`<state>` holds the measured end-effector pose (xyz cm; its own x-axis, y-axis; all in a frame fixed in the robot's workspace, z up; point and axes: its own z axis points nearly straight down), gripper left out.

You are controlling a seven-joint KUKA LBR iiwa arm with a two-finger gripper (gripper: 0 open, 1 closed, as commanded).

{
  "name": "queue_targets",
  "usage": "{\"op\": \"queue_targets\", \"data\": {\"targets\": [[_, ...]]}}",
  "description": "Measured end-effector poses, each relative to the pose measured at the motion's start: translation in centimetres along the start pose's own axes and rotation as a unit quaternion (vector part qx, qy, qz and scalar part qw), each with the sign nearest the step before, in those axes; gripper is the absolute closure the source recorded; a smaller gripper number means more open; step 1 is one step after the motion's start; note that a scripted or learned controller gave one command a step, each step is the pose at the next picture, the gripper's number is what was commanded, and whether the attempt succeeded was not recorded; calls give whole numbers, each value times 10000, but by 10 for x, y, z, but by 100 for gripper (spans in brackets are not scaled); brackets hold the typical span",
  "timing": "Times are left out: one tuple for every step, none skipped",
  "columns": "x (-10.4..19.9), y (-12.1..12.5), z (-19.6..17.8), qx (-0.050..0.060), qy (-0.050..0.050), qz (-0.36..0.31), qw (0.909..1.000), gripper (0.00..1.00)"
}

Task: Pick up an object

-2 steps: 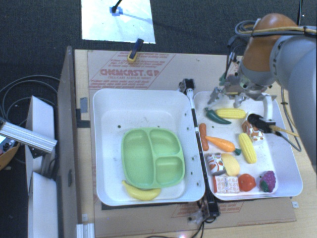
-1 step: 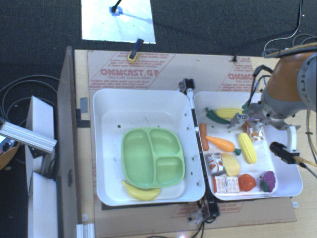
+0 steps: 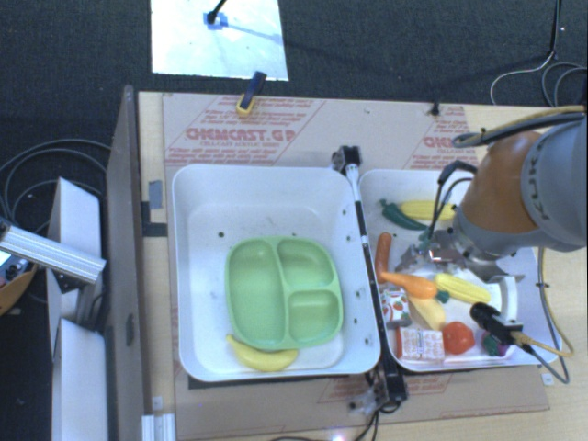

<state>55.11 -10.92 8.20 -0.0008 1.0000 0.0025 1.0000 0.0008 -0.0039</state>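
Camera view: fingers (image 3: pixel 439 254) over carrot (image 3: pixel 410 284) in right bin (image 3: pixel 528 356), their spread indiscernible

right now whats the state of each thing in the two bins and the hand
green tray: flat in the left bin, compartments bare
banana: lying against the tray's near edge
carrot: lying in the right bin
corn cob: lying beside the carrot
tomato: resting near the front edge
small carton: lying flat beside the tomato
hand: low over the right bin, grip unclear
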Motion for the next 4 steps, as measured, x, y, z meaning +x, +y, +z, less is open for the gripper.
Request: {"op": "queue_targets", "data": {"targets": [[-6, -28, -2, -19, -16, 9, 10000, 0], [-53, 57, -4, -70, -35, -18, 10000, 0], [-100, 93, -154, -118, -58, -4, 9999, 0], [-97, 54, -118, -8, -13, 5, 10000, 0]]}}
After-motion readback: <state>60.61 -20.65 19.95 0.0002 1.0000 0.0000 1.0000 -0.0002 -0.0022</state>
